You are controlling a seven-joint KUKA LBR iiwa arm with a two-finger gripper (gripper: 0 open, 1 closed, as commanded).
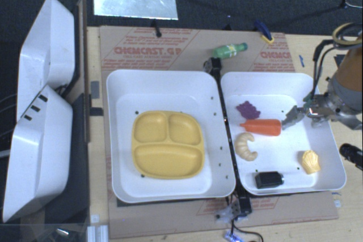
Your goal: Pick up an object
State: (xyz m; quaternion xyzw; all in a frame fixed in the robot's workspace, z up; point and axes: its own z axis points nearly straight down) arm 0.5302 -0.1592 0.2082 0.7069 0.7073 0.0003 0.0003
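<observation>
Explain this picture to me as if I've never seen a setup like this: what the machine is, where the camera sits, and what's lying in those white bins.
One camera looks down at a slant on a bench with two shallow white bins side by side. The machine is a robot arm reaching in from the picture's right; at its end is a two-finger gripper for grasping things. It hangs over the right bin, close to the orange carrot. That bin also holds a purple grape bunch, a pale croissant, a yellow piece and a small black block. The left bin holds a yellow divided plate. A green bottle lies on the bench behind the bins. Nothing is seen between the fingers.
</observation>
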